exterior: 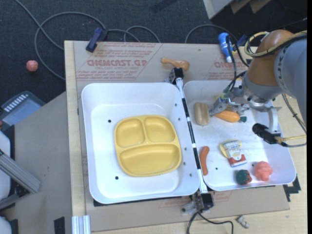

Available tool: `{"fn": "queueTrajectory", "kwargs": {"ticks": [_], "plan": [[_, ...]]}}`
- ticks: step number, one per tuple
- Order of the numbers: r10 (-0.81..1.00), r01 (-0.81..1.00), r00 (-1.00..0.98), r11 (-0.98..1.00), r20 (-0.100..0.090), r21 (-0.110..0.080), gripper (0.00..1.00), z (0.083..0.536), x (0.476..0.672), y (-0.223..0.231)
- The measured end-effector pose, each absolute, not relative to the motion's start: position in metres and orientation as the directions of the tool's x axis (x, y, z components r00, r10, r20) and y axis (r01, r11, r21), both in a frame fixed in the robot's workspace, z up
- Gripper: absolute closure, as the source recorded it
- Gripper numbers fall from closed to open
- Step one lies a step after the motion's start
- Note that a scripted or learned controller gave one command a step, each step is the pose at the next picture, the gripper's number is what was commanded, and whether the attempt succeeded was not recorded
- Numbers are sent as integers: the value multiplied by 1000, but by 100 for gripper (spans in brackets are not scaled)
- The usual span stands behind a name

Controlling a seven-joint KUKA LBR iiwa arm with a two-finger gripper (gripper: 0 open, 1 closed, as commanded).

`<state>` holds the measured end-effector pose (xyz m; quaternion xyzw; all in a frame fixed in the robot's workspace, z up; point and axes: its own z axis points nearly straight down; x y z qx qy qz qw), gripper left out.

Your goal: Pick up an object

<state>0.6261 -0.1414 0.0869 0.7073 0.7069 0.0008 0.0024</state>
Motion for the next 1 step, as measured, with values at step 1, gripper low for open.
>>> {"fn": "queueTrajectory", "kwargs": {"ticks": [1], "plan": [[1000, 1000, 0, 0, -2, 3, 100, 95, 626, -141]]}}
